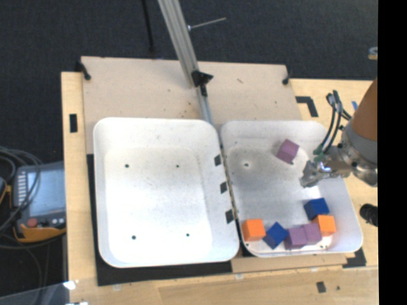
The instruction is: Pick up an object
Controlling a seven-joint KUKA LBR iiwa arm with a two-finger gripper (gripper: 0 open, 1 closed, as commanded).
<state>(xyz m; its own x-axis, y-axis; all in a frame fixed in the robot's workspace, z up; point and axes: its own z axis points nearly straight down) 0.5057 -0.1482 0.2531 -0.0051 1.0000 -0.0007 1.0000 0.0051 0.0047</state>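
**Robotics lab test bench**

Lab or research workcell, not a home. Plywood bench point(184, 75) on dark carpet, black corner brackets at its edges. Two shallow white bins point(159, 189) side by side, right one holding plain coloured foam cubes point(287, 151), typical grasping test props. Aluminium extrusion post point(178, 33) rises from the bench's far edge. Handheld robot control pendant point(39, 199) with cables at the left edge. Grey industrial arm point(356, 148) with loose wiring at the right edge.
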